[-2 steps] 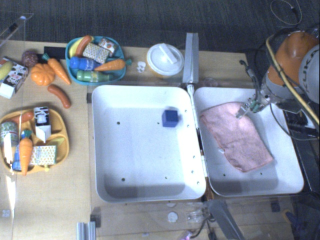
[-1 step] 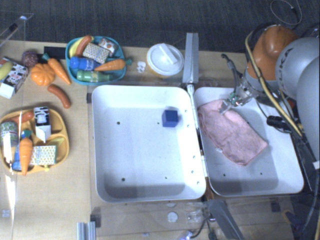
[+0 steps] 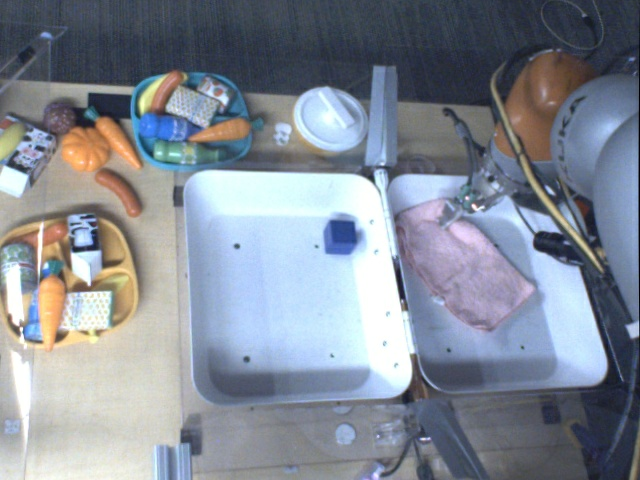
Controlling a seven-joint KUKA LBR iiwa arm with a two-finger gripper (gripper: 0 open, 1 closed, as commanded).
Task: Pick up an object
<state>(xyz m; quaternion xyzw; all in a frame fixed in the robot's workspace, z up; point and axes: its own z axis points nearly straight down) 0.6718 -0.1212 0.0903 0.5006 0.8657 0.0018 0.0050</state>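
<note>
A small blue cube (image 3: 341, 235) lies in the left bin (image 3: 230, 298), near its upper right corner. A pink cloth (image 3: 463, 264) lies spread across the upper left part of the right bin (image 3: 560, 358). My gripper (image 3: 466, 204) hangs at the cloth's upper edge, its tip right over the fabric. The grey arm with its orange band enters from the upper right.
A yellow tray (image 3: 122, 268) of toy food sits at the left, a blue bowl (image 3: 240, 150) of toy vegetables at the back, with a white lidded cup (image 3: 331, 118) beside it. Loose toy carrots and a sausage lie on the bench. Cables hang along the arm.
</note>
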